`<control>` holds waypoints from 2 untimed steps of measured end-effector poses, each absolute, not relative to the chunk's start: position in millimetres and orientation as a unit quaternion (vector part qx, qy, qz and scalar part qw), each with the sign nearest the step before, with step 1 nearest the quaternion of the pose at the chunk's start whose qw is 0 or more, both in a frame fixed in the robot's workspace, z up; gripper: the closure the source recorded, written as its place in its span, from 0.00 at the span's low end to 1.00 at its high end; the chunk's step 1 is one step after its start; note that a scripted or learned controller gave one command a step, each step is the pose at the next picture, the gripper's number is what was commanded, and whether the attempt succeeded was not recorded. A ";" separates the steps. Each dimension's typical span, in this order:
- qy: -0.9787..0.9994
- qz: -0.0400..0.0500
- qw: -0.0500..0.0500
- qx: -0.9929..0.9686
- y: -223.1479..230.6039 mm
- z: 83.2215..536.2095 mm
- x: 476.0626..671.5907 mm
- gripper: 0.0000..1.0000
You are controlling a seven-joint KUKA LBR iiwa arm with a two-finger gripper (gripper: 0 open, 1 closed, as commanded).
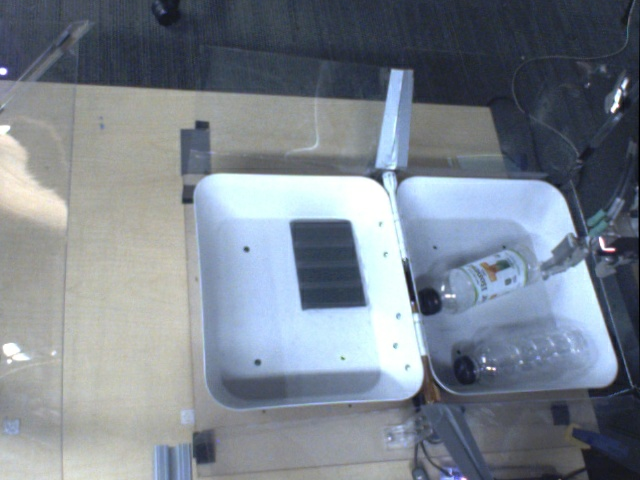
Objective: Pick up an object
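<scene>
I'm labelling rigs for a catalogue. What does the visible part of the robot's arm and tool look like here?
Little of it can be seen at the right edge. The tool is a slim, pale grey metallic part. Behind it sits a darker body with a small red light or mark and thin cables, some greenish, running up. Finer detail is too blurred to tell.

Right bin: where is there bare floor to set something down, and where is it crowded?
In the right bin, the far half is bare, between the back wall and the labelled bottle. The near half is crowded: the clear bottle lies along the front wall, and the gripper sits at the labelled bottle's base. The left bin has bare floor around its dark pad.
</scene>
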State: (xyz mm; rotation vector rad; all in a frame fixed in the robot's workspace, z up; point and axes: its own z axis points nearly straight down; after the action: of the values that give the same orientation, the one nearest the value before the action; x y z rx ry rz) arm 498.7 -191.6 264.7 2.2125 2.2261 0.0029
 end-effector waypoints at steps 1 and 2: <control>0.758 0.001 0.001 0.653 -169.5 100.3 530.9 0.00; 0.772 0.003 0.005 0.635 -156.6 88.4 605.1 0.00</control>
State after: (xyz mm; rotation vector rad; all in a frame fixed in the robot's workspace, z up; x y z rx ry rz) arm 605.1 -156.6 88.4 1.9890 2.4191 0.0100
